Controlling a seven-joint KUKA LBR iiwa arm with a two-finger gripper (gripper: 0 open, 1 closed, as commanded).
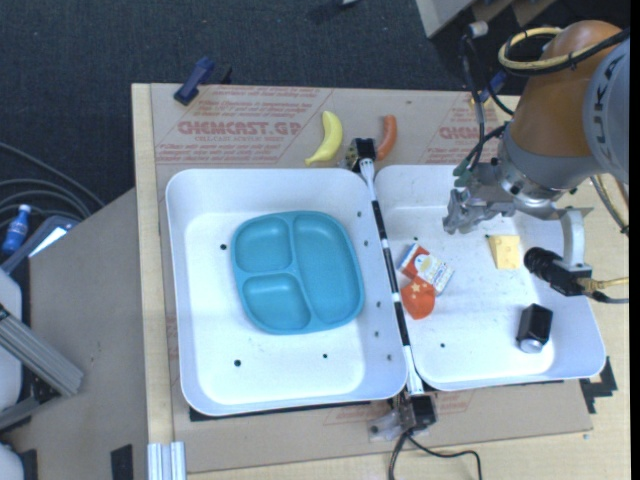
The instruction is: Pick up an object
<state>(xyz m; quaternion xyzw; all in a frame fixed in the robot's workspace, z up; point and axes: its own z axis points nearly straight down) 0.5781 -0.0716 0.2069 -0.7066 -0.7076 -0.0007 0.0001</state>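
A tan bench top (250,108) printed with red lettering stands on dark carpet (150,18). Black cables (40,183) curl over the floor at the left, beside a grey metal rail (40,353). Lighting is even and soft.

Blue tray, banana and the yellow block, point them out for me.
Blue tray (297,270), camera view, centre divider.
Banana (326,138), camera view, middle of its curve.
Yellow block (505,251), camera view, top face.

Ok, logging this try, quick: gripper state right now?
Gripper: cannot be told; it hangs over the right bin near the yellow block.
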